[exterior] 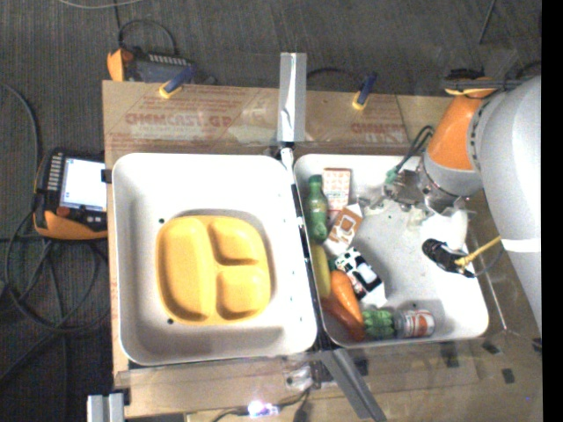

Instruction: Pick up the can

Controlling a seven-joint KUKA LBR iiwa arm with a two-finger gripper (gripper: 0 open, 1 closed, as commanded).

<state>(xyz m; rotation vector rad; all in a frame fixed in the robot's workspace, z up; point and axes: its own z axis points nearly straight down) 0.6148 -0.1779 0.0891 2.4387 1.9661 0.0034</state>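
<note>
One can [414, 323] lies on its side at the near edge of the right bin [457, 306], its red end toward my side, touching a green leafy piece [378, 322] and just past the carrot [345, 299]. Along that bin's left wall run a green bottle [316, 207], small cartons [338, 185] and a black-and-white toy [359, 272]. My claw [406, 190] hangs over the far part of this bin, well apart from the can; whether it's apart or together I cannot tell. A yellow divided tray [214, 266] sits in the left bin [141, 183].

The arm [519, 174] is cut off by the right edge, and the gripper [406, 190] is too small to show its finger state.
</note>
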